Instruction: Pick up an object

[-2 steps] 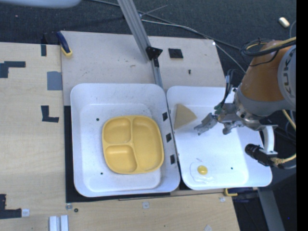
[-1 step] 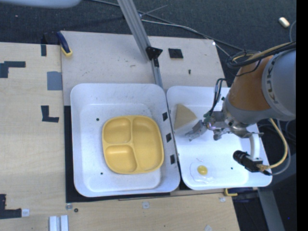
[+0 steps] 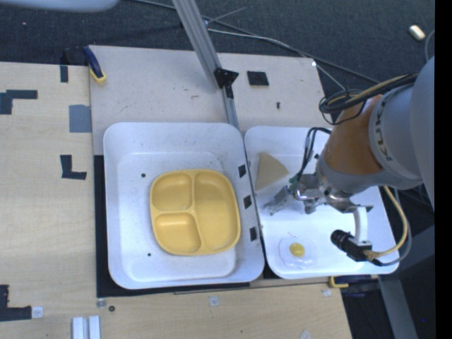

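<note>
Down in the right bin (image 3: 374, 210), the claw (image 3: 282, 196) hangs low with its jaws spread and nothing between them, just beside a tan wedge (image 3: 269, 169). A fried-egg toy (image 3: 296, 250) lies nearer the front. Closing from here, I'd guess, could nudge the wedge against the bin wall rather than catch it.

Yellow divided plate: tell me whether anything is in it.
Empty. The yellow plate lies flat in the left bin, and all three compartments show bare yellow.
</note>
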`<state>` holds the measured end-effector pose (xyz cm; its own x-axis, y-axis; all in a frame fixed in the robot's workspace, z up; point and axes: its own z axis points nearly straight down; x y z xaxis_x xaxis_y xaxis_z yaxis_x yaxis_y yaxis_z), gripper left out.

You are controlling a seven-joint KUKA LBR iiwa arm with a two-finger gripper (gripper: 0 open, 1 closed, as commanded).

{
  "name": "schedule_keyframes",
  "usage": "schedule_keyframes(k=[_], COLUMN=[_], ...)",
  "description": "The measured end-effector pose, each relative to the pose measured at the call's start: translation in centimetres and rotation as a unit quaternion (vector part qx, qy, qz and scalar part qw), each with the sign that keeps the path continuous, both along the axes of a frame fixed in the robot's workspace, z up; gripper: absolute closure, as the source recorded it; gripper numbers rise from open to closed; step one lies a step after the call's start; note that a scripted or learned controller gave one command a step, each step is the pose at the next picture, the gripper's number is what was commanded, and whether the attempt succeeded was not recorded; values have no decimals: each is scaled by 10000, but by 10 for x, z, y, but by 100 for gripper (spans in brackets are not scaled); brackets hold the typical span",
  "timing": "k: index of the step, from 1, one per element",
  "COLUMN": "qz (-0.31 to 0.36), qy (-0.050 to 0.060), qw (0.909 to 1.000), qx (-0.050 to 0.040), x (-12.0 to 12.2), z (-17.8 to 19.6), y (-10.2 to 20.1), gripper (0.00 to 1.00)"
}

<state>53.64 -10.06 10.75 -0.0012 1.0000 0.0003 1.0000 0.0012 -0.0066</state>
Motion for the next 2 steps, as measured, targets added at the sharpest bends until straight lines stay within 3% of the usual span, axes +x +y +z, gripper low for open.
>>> schedule_keyframes(k=[1, 2], qz=[7, -2], qy=[-11, -40], qw=[10000, 10000], qx=[1, -3], x=[0, 1], z=[12, 54], y=[1, -2], gripper=[100, 100])
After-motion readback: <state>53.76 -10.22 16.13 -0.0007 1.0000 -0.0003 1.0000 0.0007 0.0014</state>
